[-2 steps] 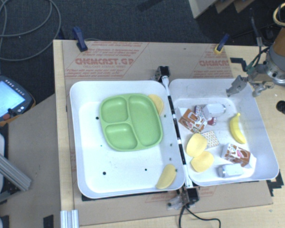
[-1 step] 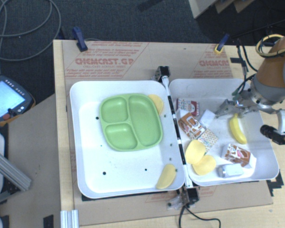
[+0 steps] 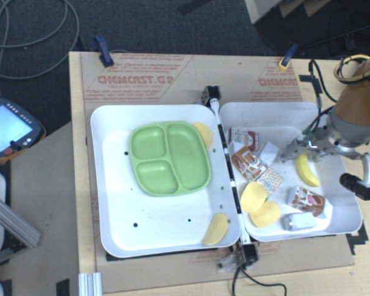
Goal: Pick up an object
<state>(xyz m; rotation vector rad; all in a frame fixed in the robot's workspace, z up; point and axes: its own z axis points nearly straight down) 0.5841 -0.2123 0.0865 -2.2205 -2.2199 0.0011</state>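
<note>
I'm seeing my gripper (image 3: pixel 300 148) hanging spread open over the banana (image 3: pixel 307 170), snack packets (image 3: pixel 249 160) crowding just beside

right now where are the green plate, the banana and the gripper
green plate (image 3: pixel 171 158): camera view, on the ridge where its three sections meet
banana (image 3: pixel 307 170): camera view, middle of the yellow fruit in the right bin
gripper (image 3: pixel 305 148): camera view, at its tip just above the banana

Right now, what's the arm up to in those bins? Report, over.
Gripper low in right bin, beside banana. Nothing seen held. Packets crowd its left.
</note>
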